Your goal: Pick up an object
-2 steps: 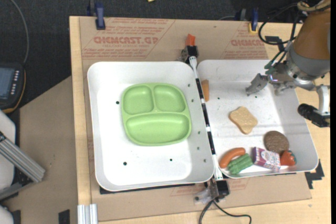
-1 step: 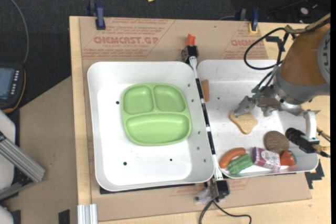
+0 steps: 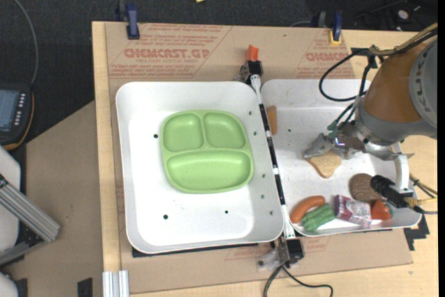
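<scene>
I see the gripper (image 3: 324, 147) right of centre, over the toast (image 3: 325, 165); its grip I cannot tell (descend squarely, I'd say).

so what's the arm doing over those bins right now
The arm reaches into the right bin, with its gripper down at a tan, bread-like piece. Nothing shows that the piece is lifted or held. Along that bin's near edge lie an orange sausage, a green item, a purple packet and a brown round thing. The left bin holds a green divided plate.
</scene>
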Robot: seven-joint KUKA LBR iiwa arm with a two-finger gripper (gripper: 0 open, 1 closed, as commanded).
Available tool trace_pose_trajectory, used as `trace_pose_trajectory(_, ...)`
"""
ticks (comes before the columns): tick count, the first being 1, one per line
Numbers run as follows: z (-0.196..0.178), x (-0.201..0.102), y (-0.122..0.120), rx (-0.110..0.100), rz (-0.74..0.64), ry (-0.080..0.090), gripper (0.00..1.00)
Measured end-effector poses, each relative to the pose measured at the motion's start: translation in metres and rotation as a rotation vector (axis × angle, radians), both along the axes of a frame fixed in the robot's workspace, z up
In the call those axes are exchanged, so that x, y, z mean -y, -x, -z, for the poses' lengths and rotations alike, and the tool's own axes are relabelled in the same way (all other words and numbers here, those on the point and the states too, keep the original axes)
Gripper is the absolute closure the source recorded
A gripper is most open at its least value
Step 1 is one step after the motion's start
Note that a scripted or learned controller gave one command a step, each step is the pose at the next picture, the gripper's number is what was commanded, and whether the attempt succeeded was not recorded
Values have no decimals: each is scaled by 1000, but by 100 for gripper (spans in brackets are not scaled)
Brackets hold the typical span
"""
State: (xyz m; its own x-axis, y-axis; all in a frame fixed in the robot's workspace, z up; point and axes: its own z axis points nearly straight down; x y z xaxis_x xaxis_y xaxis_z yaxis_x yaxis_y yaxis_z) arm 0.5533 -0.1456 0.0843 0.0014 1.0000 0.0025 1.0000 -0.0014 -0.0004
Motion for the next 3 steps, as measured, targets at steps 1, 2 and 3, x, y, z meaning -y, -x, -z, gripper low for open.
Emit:
trace_pose_trajectory(1,-3,57,69,5,5,3,0)
trace_pose_trajectory(2,-3,-6,29,10,-6,6,0)
trace_pose_trajectory(3,0,-12,50,-2,-1,1,0)
